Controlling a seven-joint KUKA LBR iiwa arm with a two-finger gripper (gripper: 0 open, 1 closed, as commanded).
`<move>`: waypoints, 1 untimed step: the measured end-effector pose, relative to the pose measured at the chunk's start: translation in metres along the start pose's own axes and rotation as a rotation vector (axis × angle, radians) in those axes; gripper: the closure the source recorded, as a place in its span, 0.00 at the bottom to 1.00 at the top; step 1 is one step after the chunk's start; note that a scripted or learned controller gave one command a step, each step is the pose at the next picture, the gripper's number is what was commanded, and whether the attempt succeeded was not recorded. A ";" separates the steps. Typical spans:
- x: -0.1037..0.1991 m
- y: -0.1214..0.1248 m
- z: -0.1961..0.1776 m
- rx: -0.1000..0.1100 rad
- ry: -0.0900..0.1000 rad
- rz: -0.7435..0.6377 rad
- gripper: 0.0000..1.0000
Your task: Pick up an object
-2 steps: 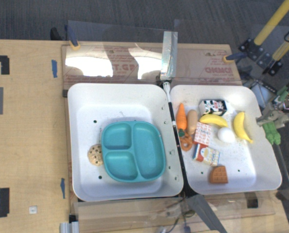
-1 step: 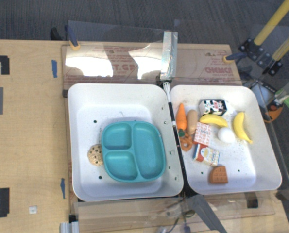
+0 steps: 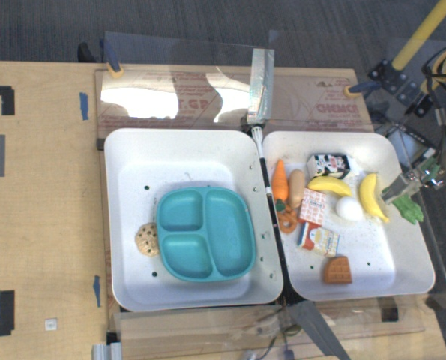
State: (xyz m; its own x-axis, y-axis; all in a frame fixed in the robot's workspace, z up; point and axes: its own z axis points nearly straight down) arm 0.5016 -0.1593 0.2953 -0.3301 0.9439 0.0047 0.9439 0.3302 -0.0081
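The right bin (image 3: 372, 265) holds several toy foods. An orange carrot (image 3: 280, 180) and a tan sausage (image 3: 296, 184) lie by its left wall. A black-and-white carton (image 3: 328, 163) sits at the back, with two yellow bananas (image 3: 330, 186) (image 3: 369, 196) and a white egg (image 3: 349, 210) in front of it. Nearer the front lie a red-and-white pack (image 3: 312, 205), a small carton (image 3: 318, 238) and a brown toast piece (image 3: 337, 270). My gripper (image 3: 405, 188) hangs at the bin's right rim, just above a green toy (image 3: 412, 211) on that rim and right of the second banana.
The left bin (image 3: 125, 171) carries a teal divided plate (image 3: 205, 233) with a cookie (image 3: 147, 238) beside its left edge. A small orange piece (image 3: 287, 220) lies under the carrot. A metal post (image 3: 260, 88) stands behind the wall between the bins. Cables and a yellow bar (image 3: 425, 25) crowd the far right.
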 end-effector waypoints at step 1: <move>-0.020 0.003 0.012 -0.007 -0.004 0.076 1.00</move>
State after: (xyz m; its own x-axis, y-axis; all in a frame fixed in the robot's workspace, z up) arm 0.5109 -0.1775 0.2828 -0.2572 0.9664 0.0007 0.9664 0.2572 -0.0013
